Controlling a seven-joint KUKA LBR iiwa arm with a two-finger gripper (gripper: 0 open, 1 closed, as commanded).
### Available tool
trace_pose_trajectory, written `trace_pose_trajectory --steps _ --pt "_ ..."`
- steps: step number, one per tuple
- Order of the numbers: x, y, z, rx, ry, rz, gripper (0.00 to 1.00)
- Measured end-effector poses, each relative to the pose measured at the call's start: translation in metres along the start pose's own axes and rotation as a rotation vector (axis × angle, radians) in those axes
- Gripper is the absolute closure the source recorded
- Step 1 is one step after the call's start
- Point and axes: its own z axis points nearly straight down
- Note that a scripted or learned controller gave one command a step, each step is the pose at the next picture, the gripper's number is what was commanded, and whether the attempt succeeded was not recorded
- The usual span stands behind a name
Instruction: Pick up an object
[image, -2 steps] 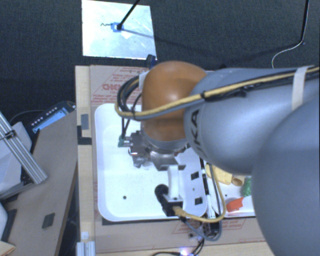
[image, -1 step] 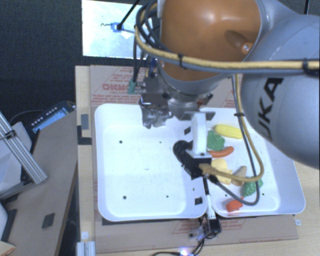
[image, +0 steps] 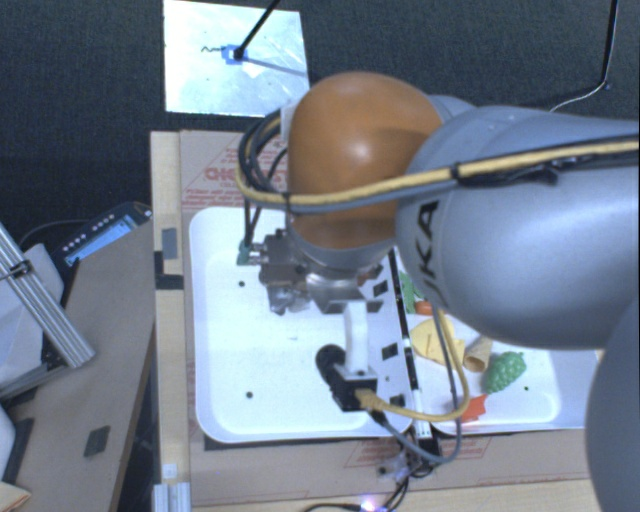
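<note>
Camera view. The grey arm with the orange band (image: 365, 160) is seen reaching in from the right, its wrist held over the left shallow white bin (image: 215, 415). The hand (image: 283, 285) is glimpsed below the wrist, above that bin's floor near its far side. Whether it is spread or pressed together cannot be told, and nothing is seen pinched in it.

Containers. A few small dark specks are noted on the left bin's floor. The things to be picked are found in the right shallow white bin (image: 545, 405), near the wall between the bins: a green knobbly object (image: 506, 370), a short tan cylinder (image: 479, 352) touching it, a flat yellow piece (image: 436, 340) just beside, and an orange-red piece (image: 473, 407) at the near rim. Much of this bin is hidden by the arm.

Risks, as judged. A closure made where the hand now stands would likely catch nothing, the objects lying in the other bin. The crowding of the pieces may cause two to be taken, or one to be pushed against the wall.
</note>
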Motion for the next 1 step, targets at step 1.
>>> trace_pose_trajectory --steps 1 --pt "0.0001 0.0052 0.0482 -0.004 0.002 0.0 1.0"
